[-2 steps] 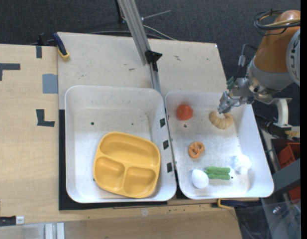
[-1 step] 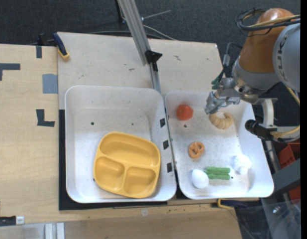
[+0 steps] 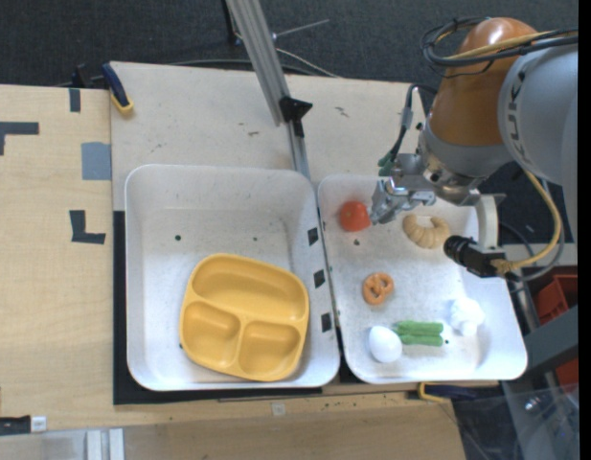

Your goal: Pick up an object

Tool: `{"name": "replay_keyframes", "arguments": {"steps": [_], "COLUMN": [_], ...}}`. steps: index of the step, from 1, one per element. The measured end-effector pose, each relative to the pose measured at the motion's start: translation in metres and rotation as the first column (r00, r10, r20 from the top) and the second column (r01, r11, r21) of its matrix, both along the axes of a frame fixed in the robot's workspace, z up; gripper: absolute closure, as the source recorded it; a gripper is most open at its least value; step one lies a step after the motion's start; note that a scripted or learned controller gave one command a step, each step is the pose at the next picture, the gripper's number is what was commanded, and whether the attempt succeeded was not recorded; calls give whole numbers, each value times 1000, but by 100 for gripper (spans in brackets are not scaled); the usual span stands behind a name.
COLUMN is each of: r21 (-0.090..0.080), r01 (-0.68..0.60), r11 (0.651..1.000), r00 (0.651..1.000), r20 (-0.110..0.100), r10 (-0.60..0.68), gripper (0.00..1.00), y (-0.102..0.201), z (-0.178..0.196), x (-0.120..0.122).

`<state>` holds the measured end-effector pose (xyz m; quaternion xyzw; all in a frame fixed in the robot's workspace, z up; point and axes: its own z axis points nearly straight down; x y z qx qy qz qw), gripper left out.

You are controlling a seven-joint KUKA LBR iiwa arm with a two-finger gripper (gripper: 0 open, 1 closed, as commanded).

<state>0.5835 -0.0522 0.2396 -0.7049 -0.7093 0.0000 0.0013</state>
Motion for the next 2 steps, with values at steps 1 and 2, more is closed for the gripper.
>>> {"name": "replay_keyframes", "arguments": {"steps": [1, 2], "r21": [0, 0], "r01": [0, -1], "r11": [1000, 1000], "r00": [1000, 1000], "r20": [0, -1], "r10": [0, 1], "gripper": [100, 100], "y": [47, 95], "z": [4, 5], "x": [-11, -23]}}
